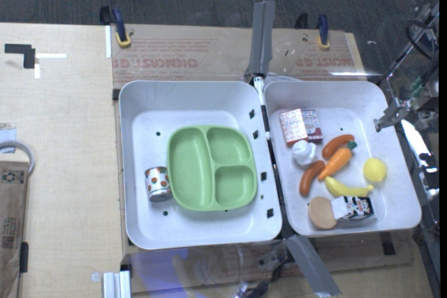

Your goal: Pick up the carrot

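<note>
Two white bins sit side by side on the bench (63,122), over a sheet of printed cardboard (181,56) clamped at the back edge.

Left bin (133,150): holds a green three-compartment plate (211,167). A small can with a red-spotted label (158,183) lies just beside the plate's left edge.

Right bin (391,213): holds the food items, grouped in its middle.
- Carrot (336,160): lies flat near the bin's centre on a diagonal, green top up and right, tip down and left.
- Red-orange sausage (338,143): just above the carrot, touching or nearly touching its top end.
- Second sausage (310,178): at the carrot's lower left, close to the tip; contact cannot be judged.
- Banana (348,188): just below the carrot.
- Lemon (375,169): to the carrot's right, apart from it.
- Small white object (302,151): to the carrot's left, below a red-and-white packet (300,125).
- Carton with black-and-white markings (356,206) and a round tan piece (322,213): lie side by side at the bin's front.

Arm (419,115): its hardware stands at the right bin's right rim, well apart from the carrot. Jaws: too indistinct against the clutter there; cannot tell whether open or closed. Nothing is visibly held. Carrot rests in the bin, not lifted.
</note>
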